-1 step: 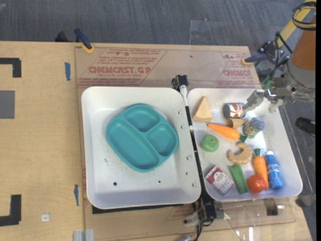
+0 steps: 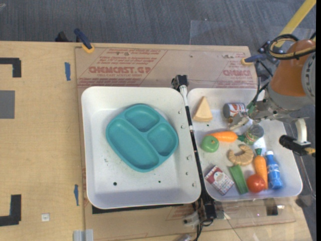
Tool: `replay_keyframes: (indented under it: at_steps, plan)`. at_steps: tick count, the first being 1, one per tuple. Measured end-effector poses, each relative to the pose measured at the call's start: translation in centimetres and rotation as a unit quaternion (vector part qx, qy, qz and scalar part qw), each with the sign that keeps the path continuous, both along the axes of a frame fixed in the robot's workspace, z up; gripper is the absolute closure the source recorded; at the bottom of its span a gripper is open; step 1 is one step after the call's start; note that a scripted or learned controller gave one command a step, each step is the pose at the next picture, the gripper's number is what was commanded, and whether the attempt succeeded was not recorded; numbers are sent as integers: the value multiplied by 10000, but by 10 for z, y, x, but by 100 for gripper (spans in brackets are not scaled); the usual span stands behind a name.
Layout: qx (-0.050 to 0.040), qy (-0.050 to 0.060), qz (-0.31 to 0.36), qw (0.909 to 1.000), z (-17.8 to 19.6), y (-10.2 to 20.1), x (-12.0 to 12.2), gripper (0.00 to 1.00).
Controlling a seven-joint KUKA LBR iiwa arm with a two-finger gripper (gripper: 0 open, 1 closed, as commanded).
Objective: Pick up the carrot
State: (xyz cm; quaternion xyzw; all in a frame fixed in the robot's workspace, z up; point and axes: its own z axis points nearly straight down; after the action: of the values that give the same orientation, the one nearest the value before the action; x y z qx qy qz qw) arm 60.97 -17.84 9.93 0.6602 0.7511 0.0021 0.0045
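Observation:
The carrot (image 2: pixel 224 136), orange and pointing left with a green tuft at its right end, lies in the middle of the right bin (image 2: pixel 291 134). The gripper (image 2: pixel 249 120) hangs over the bin just right of and slightly beyond the carrot's green end, between a small can (image 2: pixel 234 109) and a grey round piece (image 2: pixel 255 133). The carrot rests on the bin floor, and nothing shows between the gripper's parts from this angle. The arm's orange band (image 2: pixel 293 72) rises at the right.
Around the carrot lie a cheese wedge (image 2: pixel 203 109), a green apple (image 2: pixel 210 144), a tan pretzel (image 2: pixel 241 156), a second orange piece (image 2: pixel 260 165), a tomato (image 2: pixel 256 184), a blue bottle (image 2: pixel 272 169), a green stick (image 2: pixel 237 178) and a red box (image 2: pixel 219 179). The left bin (image 2: pixel 95 149) holds a teal divided plate (image 2: pixel 142 137).

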Motion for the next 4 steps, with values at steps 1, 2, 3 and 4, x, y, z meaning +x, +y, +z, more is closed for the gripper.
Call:
replay_keyframes:
  at_steps: [1, 2, 3, 4]
  plan:
    - [19, 7, 289, 9996, -9, 76, -43, 0]
    - [25, -27, -922, 9957, -9, 77, -93, 0]
    - [32, -53, -2061, 9785, -9, 84, -120, 0]
    - [53, -23, -1548, 9879, -9, 80, -124, 0]
